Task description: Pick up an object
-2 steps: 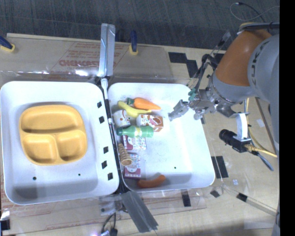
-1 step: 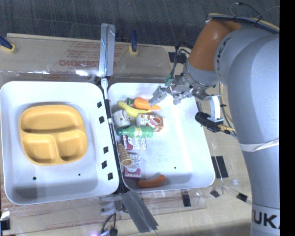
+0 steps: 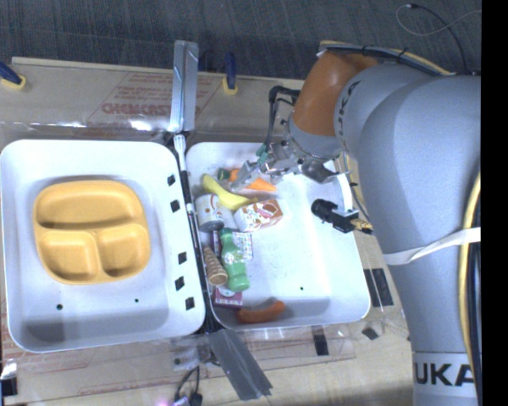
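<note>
Both bins [image 3: 339, 299] look smooth white plastic; the yellow tray [image 3: 91, 229] matt plastic; the arm [image 3: 415, 167] smooth grey.

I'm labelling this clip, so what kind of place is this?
Probably a robotics lab's grasping test bench: a grey arm reaching over two white bins, with toy food like a banana.

Yellow tray [image 3: 91, 231] in white bin [image 3: 17, 294]; yellow banana [image 3: 223, 194], green bottle [image 3: 234, 263], orange-red sausage [image 3: 261, 312].

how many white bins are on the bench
2. The left bin holds a yellow divided tray; the right bin holds the cluttered objects, with the gripper over its far end.
</note>
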`<action>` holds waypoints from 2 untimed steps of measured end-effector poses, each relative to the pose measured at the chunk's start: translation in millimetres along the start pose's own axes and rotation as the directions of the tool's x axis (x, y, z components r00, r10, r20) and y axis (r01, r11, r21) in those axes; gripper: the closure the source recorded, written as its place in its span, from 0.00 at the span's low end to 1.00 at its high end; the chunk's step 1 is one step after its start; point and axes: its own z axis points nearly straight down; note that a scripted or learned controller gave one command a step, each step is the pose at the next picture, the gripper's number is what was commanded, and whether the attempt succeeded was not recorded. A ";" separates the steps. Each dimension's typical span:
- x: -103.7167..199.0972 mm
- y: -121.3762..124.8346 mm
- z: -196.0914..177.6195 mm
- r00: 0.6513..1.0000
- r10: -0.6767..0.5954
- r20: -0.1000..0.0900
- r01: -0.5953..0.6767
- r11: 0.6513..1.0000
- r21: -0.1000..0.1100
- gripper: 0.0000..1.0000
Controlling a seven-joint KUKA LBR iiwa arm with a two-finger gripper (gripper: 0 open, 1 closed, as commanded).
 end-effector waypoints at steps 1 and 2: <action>0.9 -0.9 -8.6 1.000 -0.007 -0.001 0.007 1.000 0.008 1.00; 104.2 19.8 -98.1 0.999 0.049 0.000 -0.049 0.999 0.002 1.00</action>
